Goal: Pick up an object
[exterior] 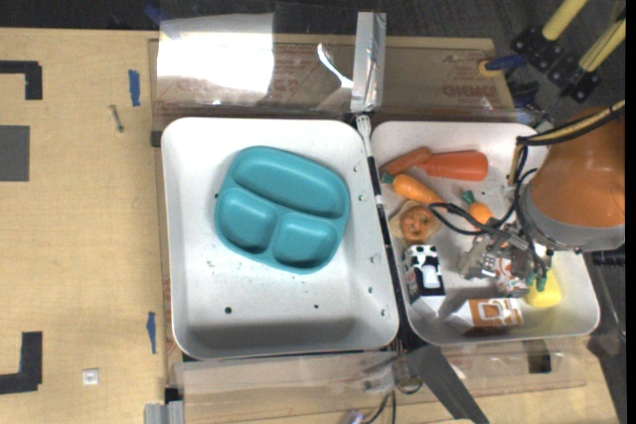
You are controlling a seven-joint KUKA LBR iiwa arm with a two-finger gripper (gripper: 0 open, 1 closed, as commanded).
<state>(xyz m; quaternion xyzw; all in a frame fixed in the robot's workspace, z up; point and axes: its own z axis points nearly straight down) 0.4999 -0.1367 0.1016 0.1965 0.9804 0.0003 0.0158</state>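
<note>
- Nearest to us, at the front of the right bin (586,318), we see a small orange and white box (495,313); a yellow toy (543,291) lies just beside it
- Over that same bin we see the gripper (497,258) low down, with the orange band (586,184) above it; we cannot tell how the gripper stands
- To its left sits a black and white toy (425,268); a round orange thing (417,221) is behind it
- Farther back lie three carrots (457,164)
- Next door, the left bin (189,213) holds a teal tray (281,207) with three parts
</note>
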